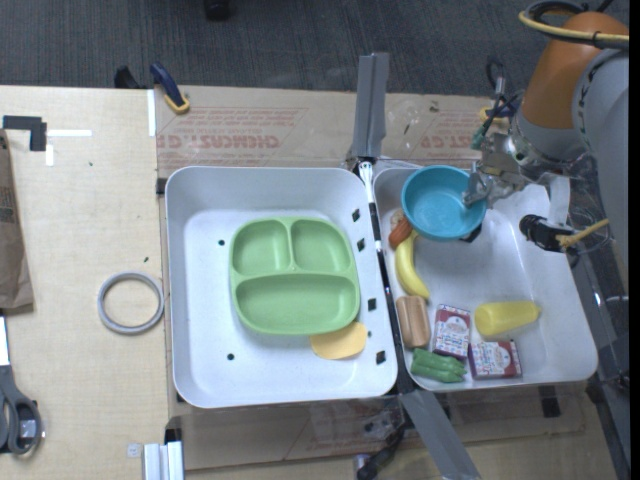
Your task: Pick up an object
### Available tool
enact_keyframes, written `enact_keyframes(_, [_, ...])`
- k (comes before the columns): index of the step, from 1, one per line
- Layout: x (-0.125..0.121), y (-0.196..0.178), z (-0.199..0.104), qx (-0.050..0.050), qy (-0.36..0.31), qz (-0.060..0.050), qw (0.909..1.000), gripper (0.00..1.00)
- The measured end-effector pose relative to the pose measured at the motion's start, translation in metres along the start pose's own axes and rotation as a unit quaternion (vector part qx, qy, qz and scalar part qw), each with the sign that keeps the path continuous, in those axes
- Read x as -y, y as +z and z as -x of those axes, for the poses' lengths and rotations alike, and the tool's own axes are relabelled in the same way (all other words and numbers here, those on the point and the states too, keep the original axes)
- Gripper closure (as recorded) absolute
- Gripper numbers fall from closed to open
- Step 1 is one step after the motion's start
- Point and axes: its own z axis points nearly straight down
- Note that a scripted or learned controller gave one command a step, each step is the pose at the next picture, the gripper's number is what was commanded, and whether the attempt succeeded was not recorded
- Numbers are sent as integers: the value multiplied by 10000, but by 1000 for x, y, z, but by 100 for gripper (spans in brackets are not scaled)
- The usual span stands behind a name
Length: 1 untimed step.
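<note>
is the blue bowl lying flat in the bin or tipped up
Tipped up. The blue bowl is tilted with its opening facing the camera, its right rim raised at the hand, over the right bin. It appears empty.

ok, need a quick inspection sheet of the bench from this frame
surface: two white bins, left bin, right bin, on a wooden bench.
job's things: blue bowl, banana, yellow block, two small cartons, green pepper in right bin.
clutter: green divided plate, yellow chip in left bin; tape ring on bench.
grippers: gripper at the bowl's rim; jaws unclear.
cables: yellow hose over arm.
surroundings: dark floor.
</note>
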Motion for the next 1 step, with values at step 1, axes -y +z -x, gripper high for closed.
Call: enact_keyframes(1, [42,-56,39,-1,-2142,23,9768,100])
